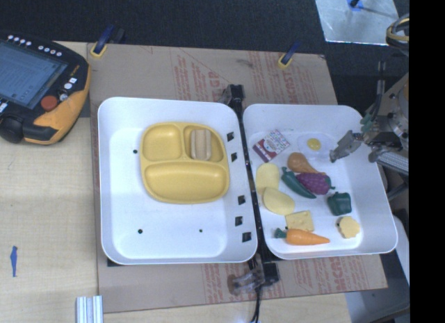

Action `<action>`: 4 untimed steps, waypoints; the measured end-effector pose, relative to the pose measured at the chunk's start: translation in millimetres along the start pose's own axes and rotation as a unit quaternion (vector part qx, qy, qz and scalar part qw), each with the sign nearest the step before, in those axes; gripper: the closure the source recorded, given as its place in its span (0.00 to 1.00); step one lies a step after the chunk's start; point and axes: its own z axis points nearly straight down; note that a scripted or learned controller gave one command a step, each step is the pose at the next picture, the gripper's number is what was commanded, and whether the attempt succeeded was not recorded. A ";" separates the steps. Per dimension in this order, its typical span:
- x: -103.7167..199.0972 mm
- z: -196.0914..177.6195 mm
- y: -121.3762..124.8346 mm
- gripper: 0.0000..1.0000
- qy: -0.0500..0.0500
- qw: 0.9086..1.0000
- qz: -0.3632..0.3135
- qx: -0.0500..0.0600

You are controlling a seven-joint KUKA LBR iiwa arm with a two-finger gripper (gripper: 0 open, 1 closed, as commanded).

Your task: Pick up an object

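1. Bench front edge: a small metal bracket (89, 307) lies at the near left; a black clamp (250, 280) sits below the seam between the bins.
2. Right bin (368, 242), near part: carrot (304, 237), yellow cheese wedge (300, 220), small yellow piece (348, 227).
3. Right bin, middle: dark green pepper (339, 203), purple grapes (316, 182), green chilli (296, 184), two pale yellow pieces (277, 200) touching.
4. Right bin, far part: red-and-white packet (272, 144), fried egg (312, 144).
5. Gripper (338, 151): over the right bin's far right side, above bare floor, near the egg, holding nothing. Finger state: cannot be determined.
6. Left bin (125, 242): yellow divided plate (184, 162) with a tan item (200, 144) in its far right compartment.
7. Far left: teach pendant (38, 89) on the bench.
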 end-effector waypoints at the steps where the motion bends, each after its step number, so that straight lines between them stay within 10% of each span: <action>1: -37.9 99.6 3.7 0.00 0.000 1.000 0.001 0.004; 2: 1.8 148.5 -63.6 0.00 0.003 1.000 0.000 0.004; 4: 69.5 144.2 56.8 0.00 0.000 1.000 -0.002 -0.004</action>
